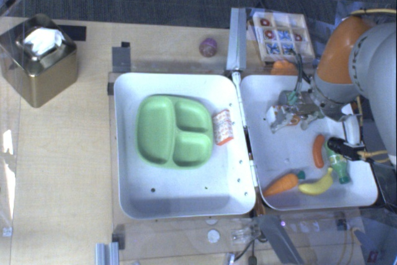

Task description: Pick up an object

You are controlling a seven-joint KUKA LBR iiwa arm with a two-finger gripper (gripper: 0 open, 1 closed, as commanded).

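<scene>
My gripper (273, 120) hangs over the upper middle of the right bin (260, 152), pointing left. Its fingers stand open above bare bin floor, with nothing between them. Along the bin's near edge lie an orange carrot (282, 184) and a yellow banana (317, 184). A green bottle (340, 170) lies next to the banana, to its right. An orange-red sausage-shaped piece (318, 151) lies just below the wrist. All of these sit apart from the gripper, below and to its right.
The left bin (130, 195) holds a green divided plate (173, 131) and a small red-and-white packet (223, 126) by its right wall. An orange object (282, 67) and a printed card (278, 35) lie behind the right bin. A brown box (40, 65) stands far left.
</scene>
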